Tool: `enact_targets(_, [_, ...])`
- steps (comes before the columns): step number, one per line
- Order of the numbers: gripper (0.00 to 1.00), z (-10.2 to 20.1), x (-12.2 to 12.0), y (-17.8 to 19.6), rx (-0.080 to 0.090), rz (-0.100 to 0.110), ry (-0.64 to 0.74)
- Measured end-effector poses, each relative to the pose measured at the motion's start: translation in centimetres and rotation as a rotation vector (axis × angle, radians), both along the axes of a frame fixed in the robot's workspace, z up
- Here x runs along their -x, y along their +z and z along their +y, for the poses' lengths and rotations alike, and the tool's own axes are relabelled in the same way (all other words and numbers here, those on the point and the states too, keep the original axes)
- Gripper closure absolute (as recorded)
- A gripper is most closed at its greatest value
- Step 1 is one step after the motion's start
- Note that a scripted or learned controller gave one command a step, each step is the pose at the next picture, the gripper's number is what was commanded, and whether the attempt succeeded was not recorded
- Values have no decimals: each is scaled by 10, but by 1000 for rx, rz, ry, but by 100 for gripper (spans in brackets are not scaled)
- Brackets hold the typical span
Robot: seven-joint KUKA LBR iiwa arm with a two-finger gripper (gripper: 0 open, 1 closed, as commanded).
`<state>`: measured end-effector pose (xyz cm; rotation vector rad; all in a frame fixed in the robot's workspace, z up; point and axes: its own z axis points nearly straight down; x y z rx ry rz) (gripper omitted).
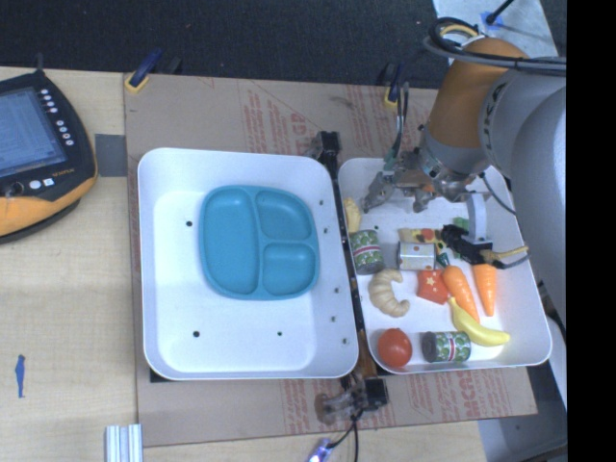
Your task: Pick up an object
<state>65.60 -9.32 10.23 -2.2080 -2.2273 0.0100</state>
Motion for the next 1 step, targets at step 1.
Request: enact_targets(1, [0, -1, 0, -10, 0, -2, -3])
